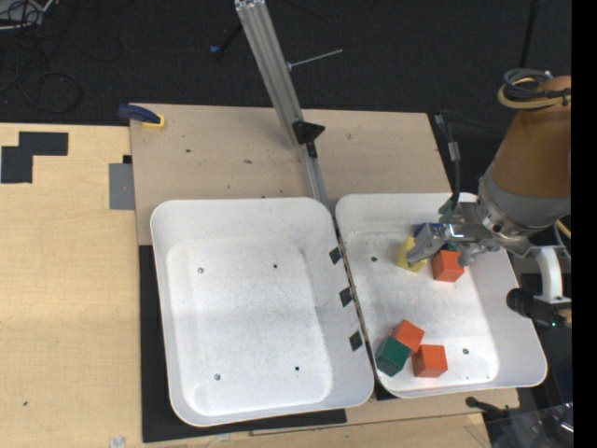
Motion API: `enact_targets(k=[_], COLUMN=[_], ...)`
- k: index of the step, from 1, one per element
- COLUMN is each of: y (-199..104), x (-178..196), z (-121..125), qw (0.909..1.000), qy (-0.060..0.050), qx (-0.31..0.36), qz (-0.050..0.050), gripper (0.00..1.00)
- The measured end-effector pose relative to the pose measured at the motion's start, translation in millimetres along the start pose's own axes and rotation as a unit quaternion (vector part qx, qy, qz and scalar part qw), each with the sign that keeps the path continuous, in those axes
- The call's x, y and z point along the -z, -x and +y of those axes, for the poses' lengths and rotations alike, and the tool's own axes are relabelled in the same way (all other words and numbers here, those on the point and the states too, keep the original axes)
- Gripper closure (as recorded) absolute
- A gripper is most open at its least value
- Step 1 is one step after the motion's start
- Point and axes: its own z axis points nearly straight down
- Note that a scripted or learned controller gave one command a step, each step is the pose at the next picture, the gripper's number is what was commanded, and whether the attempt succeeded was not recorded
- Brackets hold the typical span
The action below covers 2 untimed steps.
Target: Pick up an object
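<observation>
My gripper (pixel 432 245) hangs low over the upper middle of the right bin (pixel 494 362), reaching in from the right. Just left of it lies a small yellow piece (pixel 408 254), with a bit of blue (pixel 424 231) showing above it. A red-orange cube (pixel 447 266) sits right below the gripper, touching or nearly touching it. Near the bin's front edge lie an orange block (pixel 408 333), a second orange cube (pixel 430 359) and a green cube (pixel 393 355), close together.
The left bin (pixel 187 241) adjoins the right one, with black clips (pixel 344 296) along the shared rim. A slanted aluminium rail (pixel 276 73) rises behind the bins. The arm's orange band (pixel 536 152) looms at the right.
</observation>
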Motion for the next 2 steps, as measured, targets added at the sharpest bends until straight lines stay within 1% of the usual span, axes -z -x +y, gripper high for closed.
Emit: enact_targets(k=[1,2], y=[1.5,-4.1], x=[2.5,-55.9], z=[0.6,-8.2], qw=[1.0,1.0], qy=[0.003,0.0], qx=[-0.002,-0.001], qz=[0.0,0.0], gripper=[0.0,0.0])
